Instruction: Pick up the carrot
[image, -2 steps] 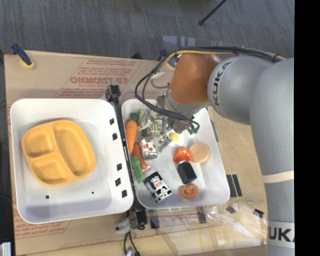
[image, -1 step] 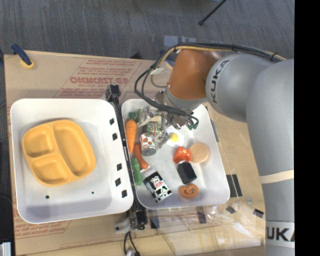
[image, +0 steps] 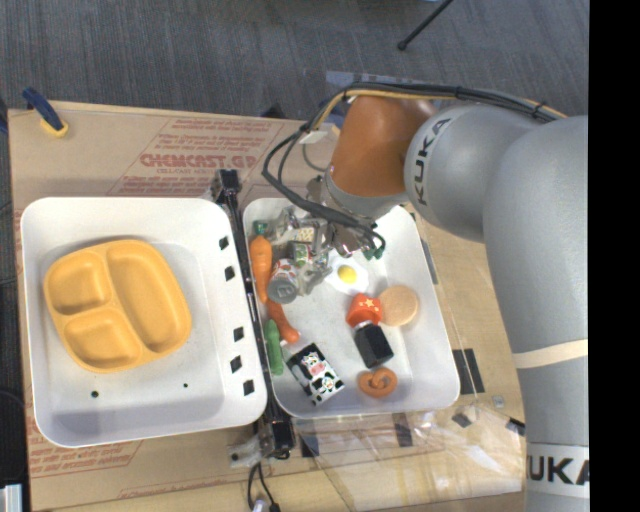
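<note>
One carrot (image: 261, 266) lies along the left wall of the right bin (image: 432, 352), its long axis running up the view, just left of the hand (image: 308, 246), whose grip I cannot make out.

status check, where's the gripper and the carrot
Gripper low in right bin, upper left part. Carrot lies free by the bin's left wall, just beside gripper. Small items crowd around: fried egg, green piece.
</note>
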